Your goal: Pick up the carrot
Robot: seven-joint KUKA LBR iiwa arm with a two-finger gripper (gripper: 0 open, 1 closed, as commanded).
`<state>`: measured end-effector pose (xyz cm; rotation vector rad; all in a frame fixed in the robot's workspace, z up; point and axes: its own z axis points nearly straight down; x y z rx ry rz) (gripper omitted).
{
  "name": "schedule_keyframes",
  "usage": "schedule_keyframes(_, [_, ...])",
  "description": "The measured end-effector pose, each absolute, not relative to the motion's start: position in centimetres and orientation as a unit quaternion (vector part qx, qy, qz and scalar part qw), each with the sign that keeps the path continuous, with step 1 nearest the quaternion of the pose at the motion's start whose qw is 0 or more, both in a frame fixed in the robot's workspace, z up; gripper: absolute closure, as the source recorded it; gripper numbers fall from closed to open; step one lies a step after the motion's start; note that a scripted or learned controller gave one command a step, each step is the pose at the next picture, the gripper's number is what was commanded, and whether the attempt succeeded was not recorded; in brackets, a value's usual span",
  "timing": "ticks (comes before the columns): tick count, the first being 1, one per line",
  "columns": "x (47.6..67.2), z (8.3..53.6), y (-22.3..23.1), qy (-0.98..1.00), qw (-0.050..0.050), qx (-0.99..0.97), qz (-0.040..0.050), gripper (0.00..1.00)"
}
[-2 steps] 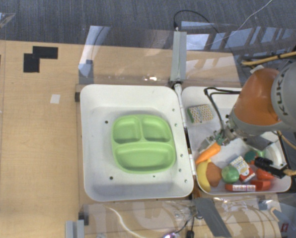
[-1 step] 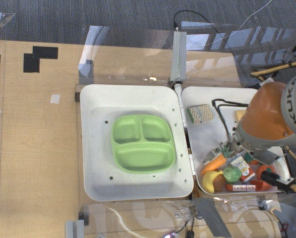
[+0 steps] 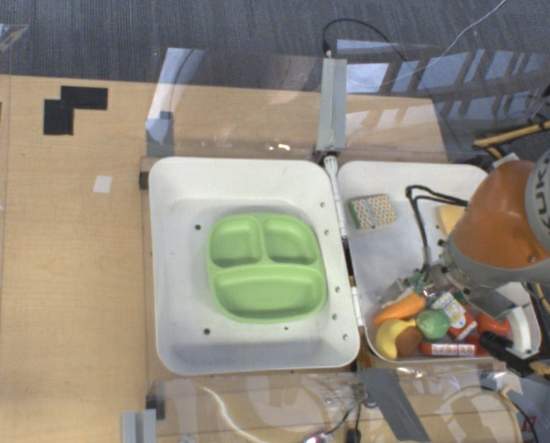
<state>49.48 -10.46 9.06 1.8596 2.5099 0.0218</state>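
The grey robot arm with its orange band [image 3: 498, 221] reaches down into the right white bin [image 3: 386, 261], and its gripper [image 3: 438, 284] sits low over a heap of toy food, too hidden to tell whether it is open or closed. One orange carrot [image 3: 400, 307] lies just left of the gripper, beside a yellow banana [image 3: 387, 337] and a green round vegetable [image 3: 433, 323]. The left white bin [image 3: 178, 275] holds one green three-compartment plastic plate [image 3: 266, 266].
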Motion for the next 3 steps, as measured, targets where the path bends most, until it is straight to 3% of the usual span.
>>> schedule_keyframes(1, [56.8,18.7,-11.9,0.805,0.003,0.594,0.0012,0.00])
schedule_keyframes(2, [48.9,10.8,-10.1,0.802,0.000,0.597,0.0007,0.00])
schedule_keyframes(3, [53.6,9.0,-9.3,0.803,0.005,0.596,0.0034,0.00])
